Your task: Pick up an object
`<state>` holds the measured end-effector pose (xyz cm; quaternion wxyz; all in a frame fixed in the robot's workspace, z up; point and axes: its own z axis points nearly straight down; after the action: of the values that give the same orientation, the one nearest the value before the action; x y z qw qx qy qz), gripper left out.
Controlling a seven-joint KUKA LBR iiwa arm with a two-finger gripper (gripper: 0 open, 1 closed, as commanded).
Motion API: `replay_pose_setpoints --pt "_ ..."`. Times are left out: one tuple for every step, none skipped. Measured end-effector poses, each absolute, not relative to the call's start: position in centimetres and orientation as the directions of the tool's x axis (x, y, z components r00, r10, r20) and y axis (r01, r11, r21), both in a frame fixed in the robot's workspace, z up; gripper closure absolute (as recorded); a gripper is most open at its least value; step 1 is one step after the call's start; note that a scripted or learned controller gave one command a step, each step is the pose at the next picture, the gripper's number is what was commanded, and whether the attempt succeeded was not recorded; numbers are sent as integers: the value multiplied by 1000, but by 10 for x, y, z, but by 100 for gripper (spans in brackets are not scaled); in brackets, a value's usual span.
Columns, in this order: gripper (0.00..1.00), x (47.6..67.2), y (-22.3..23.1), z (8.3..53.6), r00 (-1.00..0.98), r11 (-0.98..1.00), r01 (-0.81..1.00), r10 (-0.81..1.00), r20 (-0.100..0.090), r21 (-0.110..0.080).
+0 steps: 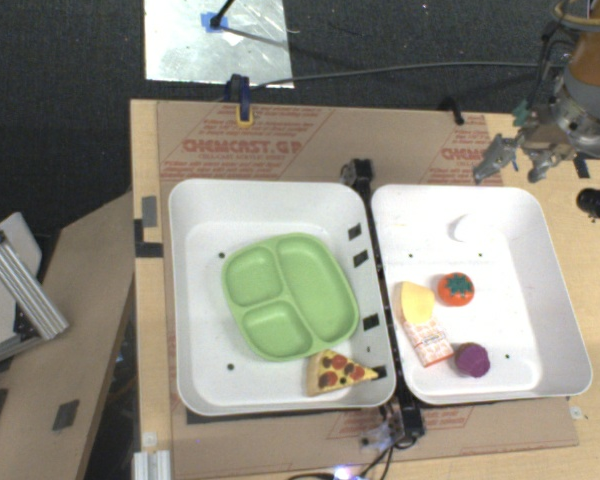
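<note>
Two shallow white plastic bins sit side by side on the bench. The grey arm with its orange band (592, 63) reaches in from the right, wrist tilted down-left, and the two-finger gripper (516, 161) hangs open and holding nothing above the back right corner of the right bin (550, 268).

In that bin, a small red tomato toy (457, 288), a yellow cheese wedge (414, 301), a red-and-white carton (430, 341) and a purple round toy (471, 359) cluster in the front half; the back half lies bare.

The left bin (195, 268) holds a green three-compartment plate (290, 295) mid-floor, with a pizza slice toy (337, 371) near the front wall.
</note>
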<state>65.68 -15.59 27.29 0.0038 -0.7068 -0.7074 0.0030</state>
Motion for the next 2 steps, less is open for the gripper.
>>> replay_pose_setpoints --pt "0 658 -155 281 -3 3 1000 1000 -1 2" --pt "0 658 -153 219 -2 2 1000 1000 0 -2"
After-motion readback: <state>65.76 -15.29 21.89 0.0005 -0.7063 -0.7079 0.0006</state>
